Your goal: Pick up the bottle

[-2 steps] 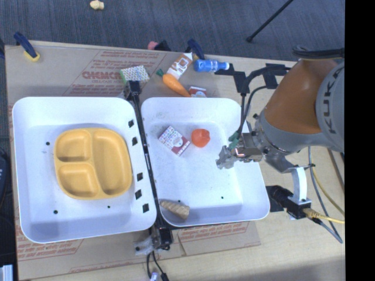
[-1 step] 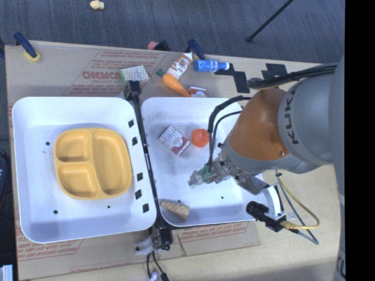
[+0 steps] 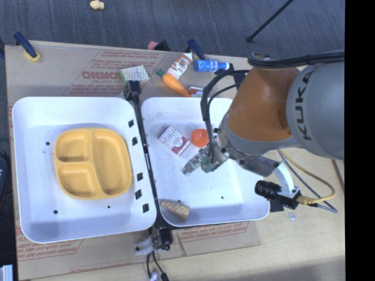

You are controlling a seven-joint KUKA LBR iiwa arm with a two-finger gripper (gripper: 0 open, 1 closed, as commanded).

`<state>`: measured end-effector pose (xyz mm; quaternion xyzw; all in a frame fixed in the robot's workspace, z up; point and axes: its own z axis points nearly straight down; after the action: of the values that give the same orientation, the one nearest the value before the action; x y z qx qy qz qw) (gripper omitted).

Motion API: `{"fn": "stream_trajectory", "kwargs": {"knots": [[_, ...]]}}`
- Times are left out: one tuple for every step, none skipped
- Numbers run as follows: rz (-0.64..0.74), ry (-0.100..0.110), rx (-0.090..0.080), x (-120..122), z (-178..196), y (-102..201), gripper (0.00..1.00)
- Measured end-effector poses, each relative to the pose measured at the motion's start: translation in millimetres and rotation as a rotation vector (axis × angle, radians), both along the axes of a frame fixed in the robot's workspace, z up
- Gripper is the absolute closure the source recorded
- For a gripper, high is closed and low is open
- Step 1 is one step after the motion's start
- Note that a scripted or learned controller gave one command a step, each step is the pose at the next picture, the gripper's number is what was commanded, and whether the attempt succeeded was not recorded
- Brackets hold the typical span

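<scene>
A small blue bottle lies on its side on the cardboard behind the right bin, outside it. Next to it, to the left, lies a white bottle-like item with an orange label. My gripper hangs low over the middle of the right bin's floor, well in front of both. It is just below an orange-red ball and to the right of a small patterned box. The view does not show anything held in it. The orange wrist band and grey arm hide the bin's right part.
A yellow divided plate lies in the left bin. A brown bread-like piece sits at the right bin's front rim. An orange carrot-like item and a patterned packet lie behind the bins. Cables run at right.
</scene>
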<state>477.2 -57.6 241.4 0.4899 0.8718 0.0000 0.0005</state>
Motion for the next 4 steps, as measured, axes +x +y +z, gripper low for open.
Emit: {"fn": "stream_trajectory", "kwargs": {"knots": [[-0.007,0.006,0.001,-1.5,-47.3,39.6,1.00],[-0.041,0.003,0.000,-0.7,-6.8,98.4,1.00],[0.056,0.001,0.000,-0.8,6.7,113.2,1.00],[0.377,0.005,0.000,-1.3,-1.3,119.9,1.00]]}}
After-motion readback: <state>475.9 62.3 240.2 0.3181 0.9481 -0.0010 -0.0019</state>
